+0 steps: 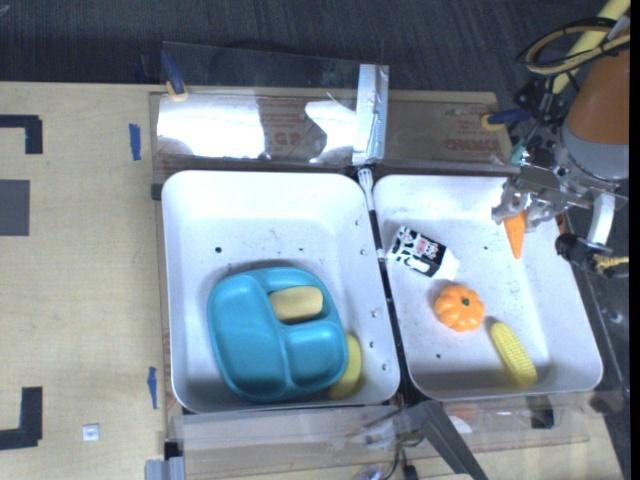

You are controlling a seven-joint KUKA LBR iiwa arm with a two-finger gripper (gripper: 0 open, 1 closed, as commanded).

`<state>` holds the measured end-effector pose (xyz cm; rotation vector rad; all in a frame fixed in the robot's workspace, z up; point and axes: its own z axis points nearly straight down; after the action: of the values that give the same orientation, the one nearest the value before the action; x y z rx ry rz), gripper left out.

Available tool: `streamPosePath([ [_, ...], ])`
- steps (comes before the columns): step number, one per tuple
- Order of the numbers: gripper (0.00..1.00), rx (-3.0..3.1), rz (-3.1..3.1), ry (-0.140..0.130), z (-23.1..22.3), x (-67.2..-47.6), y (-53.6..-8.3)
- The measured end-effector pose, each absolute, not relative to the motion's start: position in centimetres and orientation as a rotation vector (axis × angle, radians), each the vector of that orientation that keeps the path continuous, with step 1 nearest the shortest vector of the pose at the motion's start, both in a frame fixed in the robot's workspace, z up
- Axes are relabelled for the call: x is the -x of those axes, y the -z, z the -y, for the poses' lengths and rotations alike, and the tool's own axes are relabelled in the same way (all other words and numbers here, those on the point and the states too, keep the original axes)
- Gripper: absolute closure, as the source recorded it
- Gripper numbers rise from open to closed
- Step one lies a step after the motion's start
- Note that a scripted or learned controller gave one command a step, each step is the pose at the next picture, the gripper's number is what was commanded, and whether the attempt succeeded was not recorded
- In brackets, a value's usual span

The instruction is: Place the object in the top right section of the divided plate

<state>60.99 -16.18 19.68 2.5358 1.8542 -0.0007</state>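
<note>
Tool point(516, 220) hangs over the right bin point(560, 368), pinching a carrot point(514, 236); the trip to the divided plate point(245, 343) remains.

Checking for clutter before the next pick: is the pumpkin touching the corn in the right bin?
Apart. The camera view shows a strip of white bin floor between the pumpkin and the corn, which lies just to its lower right.
</note>
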Motion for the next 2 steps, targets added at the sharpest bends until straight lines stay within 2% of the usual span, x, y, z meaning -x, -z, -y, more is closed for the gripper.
streamPosePath([
  [1, 1.0, -2.504, -1.895, -0.009, 7.6, -66.2, -24.5],
  [2, 1.0, -2.514, -1.883, -0.008, -2.6, -66.7, -30.3],
])
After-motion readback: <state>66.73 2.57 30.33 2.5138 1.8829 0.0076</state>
